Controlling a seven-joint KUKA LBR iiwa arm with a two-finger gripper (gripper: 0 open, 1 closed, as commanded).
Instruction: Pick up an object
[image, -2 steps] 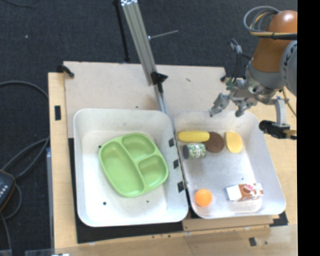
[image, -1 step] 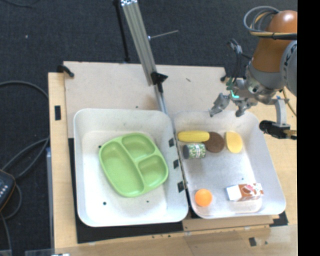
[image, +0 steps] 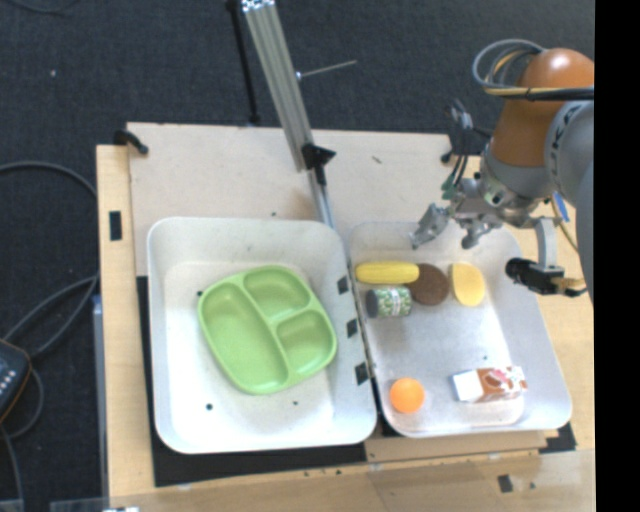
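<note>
Over on the right side of the bench, the grey arm with the orange band has its two-finger gripper (image: 447, 228) hanging above the back edge of the right-hand shallow white bin (image: 530, 340). Its fingers look spread apart, one tip poking left and one a bit right, with nothing between them, so it's holding zilch as far as I can see.

Stuff to grab is all in that right bin. Closest row, just in front of the gripper: a long yellow banana-shaped toy (image: 387, 272), a round dark brown lump (image: 431, 284) touching its right end, and a pale yellow oval piece (image: 468, 284) just beside that. A little green-labelled can (image: 390, 301) lies on its side right under the banana. Further toward the front sit a small orange ball (image: 406, 395) and a red-and-white carton-looking packet (image: 489, 384), well apart from the gripper.

My guess is the brown lump or the banana is the easy target, both lying nearly straight ahead and below the fingers. Banana's long axis runs left-right, so the fingers would want to close across it front-to-back. Crowding in that row could spoil a clean grab.

Left bin (image: 180, 400) just has a lime green divided plastic tray (image: 266, 327).
</note>
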